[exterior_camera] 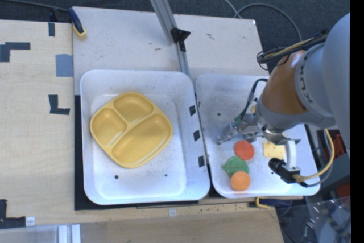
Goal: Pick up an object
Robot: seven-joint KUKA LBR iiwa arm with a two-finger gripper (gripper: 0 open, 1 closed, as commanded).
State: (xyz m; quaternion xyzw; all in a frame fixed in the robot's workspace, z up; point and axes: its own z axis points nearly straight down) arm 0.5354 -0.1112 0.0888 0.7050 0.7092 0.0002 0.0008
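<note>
the orange ball (240,180) lies nearest, at the near edge of the right bin (219,94), and it touches a green leafy piece (234,165) just to its far left. just beyond those sits a red-orange round piece (244,149), and to its right, close by, a small yellow block (273,150). all four things rest on the bin floor in its near right part, bunched close together.

the arm (296,88) reaches in from the right, its orange band above the wrist, and ends over the middle of the right bin. the gripper (232,131) hangs low there, pointing left, just to the far left of the red-orange piece. whether it is spread or closed cannot be told from this slant, and nothing can be seen in its hold.

the left bin (136,79) holds a yellow divided plate (131,128), lying flat near its middle, three compartments up. a grey metal rail (161,1) runs across the far part of the bench.
</note>
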